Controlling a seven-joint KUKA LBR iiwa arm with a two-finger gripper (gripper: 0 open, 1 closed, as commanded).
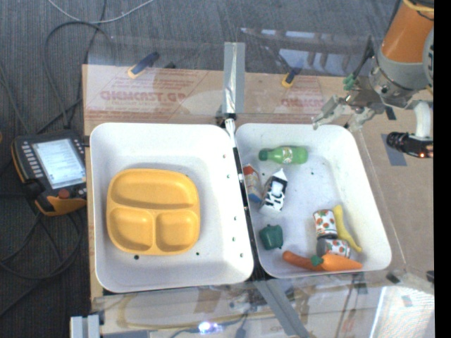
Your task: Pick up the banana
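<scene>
The banana is a small yellow curved piece in the right bin, near its right wall, lying between a strawberry-patterned can and the wall. My gripper hangs over the bin's far right corner, well behind the banana and apart from it. Its two fingers are spread open with nothing between them. The grey wrist and orange band rise toward the upper right.
The right bin also holds a green bottle, a black-and-white carton, a red-and-white tube, a green toy, a second can and carrots. A yellow divided plate lies in the left bin.
</scene>
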